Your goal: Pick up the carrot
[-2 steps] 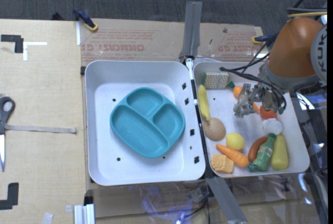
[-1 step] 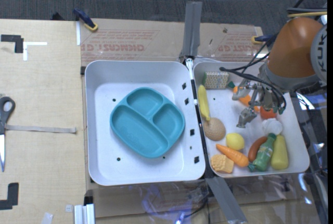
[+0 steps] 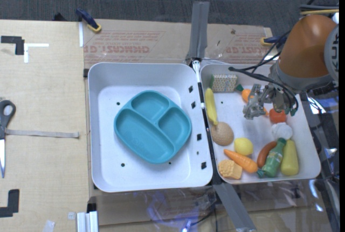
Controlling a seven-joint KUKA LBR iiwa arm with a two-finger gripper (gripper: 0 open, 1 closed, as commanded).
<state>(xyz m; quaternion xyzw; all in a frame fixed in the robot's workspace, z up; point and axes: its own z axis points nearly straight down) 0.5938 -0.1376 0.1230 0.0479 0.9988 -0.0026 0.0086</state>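
The carrot (image 3: pixel 241 160) is orange and lies slantwise near the front of the right bin (image 3: pixel 309 134), between a yellow lemon (image 3: pixel 243 146) and a yellow corn piece (image 3: pixel 230 170). My gripper (image 3: pixel 253 109) hangs over the middle of the right bin, well behind the carrot and a little to its right, with the orange-banded wrist (image 3: pixel 307 48) above it. Nothing of the carrot is touched by the gripper. A small orange ball (image 3: pixel 246 95) sits just behind the gripper and a red-orange piece (image 3: pixel 277 115) lies to its right.
The right bin also holds a banana (image 3: pixel 210 106), a tan block (image 3: pixel 223 83), a brown potato (image 3: pixel 222 133), a red sausage (image 3: pixel 264 153), a green bottle (image 3: pixel 274 158), a yellow squash (image 3: pixel 290 158) and a white piece (image 3: pixel 281 131). A blue divided plate (image 3: pixel 152 126) lies in the left bin (image 3: pixel 97 134).
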